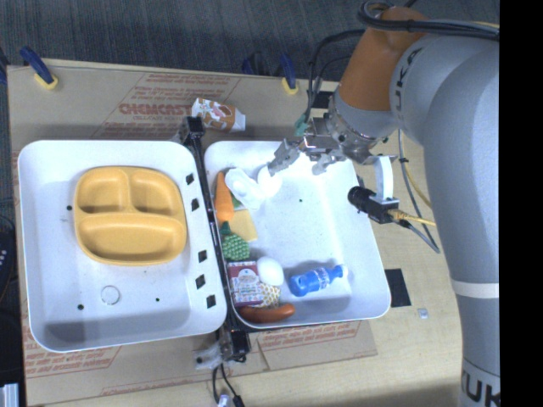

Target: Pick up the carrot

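Jaws (299,158): seen spread apart, nothing gripped, positioned over right bin (361,253) rear | carrot (223,198): located along that bin's left wall, beside white object (252,187)

Two white bins: left bin (34,253), right bin (361,253). One yellow divided plate (129,213) in the left bin. In the right bin: one carrot (223,198), one blue bottle (316,279), one white egg (271,270), one sausage (266,313), one red carton (243,281), one corn cob (235,246). One small packet (215,114) on the bench at 12 o'clock. One arm (441,125).
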`<state>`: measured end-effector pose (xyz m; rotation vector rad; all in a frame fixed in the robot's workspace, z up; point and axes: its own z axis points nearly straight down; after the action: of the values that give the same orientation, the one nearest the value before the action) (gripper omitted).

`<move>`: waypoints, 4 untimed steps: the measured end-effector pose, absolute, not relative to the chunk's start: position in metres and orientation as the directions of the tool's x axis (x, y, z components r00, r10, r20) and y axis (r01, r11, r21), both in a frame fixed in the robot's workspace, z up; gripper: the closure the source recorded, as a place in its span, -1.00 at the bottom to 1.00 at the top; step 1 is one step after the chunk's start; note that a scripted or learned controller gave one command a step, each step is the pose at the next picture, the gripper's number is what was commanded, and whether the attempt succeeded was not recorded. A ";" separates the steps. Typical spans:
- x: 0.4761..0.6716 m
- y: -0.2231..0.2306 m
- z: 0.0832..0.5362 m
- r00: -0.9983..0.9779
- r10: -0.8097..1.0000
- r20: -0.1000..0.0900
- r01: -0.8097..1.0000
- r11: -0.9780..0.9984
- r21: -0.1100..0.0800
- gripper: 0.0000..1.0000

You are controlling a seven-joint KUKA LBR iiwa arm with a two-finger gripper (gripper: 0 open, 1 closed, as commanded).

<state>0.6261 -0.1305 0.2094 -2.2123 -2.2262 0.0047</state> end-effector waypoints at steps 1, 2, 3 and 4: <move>0.634 -0.104 0.105 -0.109 0.994 -0.004 0.994 0.109 0.002 -1.00; 0.634 -0.103 0.094 0.141 0.990 -0.001 0.990 -0.141 -0.003 -1.00; 0.597 -0.095 0.092 0.402 0.916 -0.001 0.916 -0.402 -0.006 -1.00; 0.582 -0.092 0.091 0.602 0.798 -0.002 0.798 -0.602 -0.009 -1.00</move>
<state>0.5819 -0.0918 0.0909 -2.8052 -1.3980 0.0100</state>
